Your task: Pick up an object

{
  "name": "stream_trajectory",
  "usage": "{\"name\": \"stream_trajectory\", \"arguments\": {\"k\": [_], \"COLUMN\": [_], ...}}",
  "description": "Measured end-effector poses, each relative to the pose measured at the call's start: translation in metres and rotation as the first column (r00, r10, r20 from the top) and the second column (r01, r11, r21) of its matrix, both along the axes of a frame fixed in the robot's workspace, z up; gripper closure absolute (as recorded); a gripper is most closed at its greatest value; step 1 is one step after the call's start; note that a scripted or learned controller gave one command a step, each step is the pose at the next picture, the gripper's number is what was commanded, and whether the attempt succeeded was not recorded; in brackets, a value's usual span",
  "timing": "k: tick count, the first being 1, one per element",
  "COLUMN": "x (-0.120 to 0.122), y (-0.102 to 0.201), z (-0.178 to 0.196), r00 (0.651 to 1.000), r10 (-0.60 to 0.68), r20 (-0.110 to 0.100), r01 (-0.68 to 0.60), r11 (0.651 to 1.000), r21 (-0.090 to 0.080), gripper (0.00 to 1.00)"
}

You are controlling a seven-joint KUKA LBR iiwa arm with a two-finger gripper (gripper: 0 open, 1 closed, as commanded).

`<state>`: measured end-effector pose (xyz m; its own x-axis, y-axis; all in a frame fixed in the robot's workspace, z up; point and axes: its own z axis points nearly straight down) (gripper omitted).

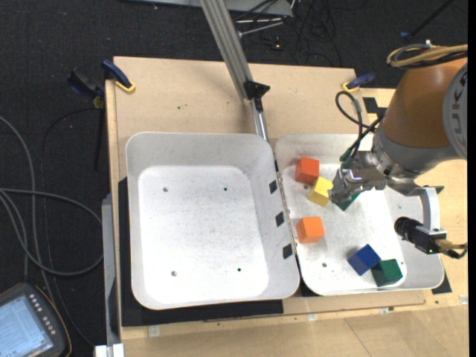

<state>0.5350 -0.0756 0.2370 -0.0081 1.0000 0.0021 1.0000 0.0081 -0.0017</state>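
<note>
Where fingers descend, yellow block alongside

The arm is seen reaching in from the right edge, its upper part cut off by the frame. An orange band is wrapped round the broad segment above the wrist, and a grey wrist section is set below it, angled down and to the left. Black cables are looped along the left side of the band down to the wrist. The gripper is pointed downward at the arm's left end, low over the right side of the scene. A white bracket with a black cylindrical fitting is hung from the wrist's near side.
</note>
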Motion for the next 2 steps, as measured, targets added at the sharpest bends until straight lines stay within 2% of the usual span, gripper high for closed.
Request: {"name": "stream_trajectory", "arguments": {"k": [1,2], "x": [0.0,-0.011], "y": [0.05,0.103], "z": [-0.008,-0.016], "r00": [1.0,1.0], "r10": [0.0,0.0], "r20": [0.001,0.0], "r01": [0.0,0.0], "r11": [1.0,1.0], "r21": [0.0,0.0], "gripper": [1.0,1.0]}}
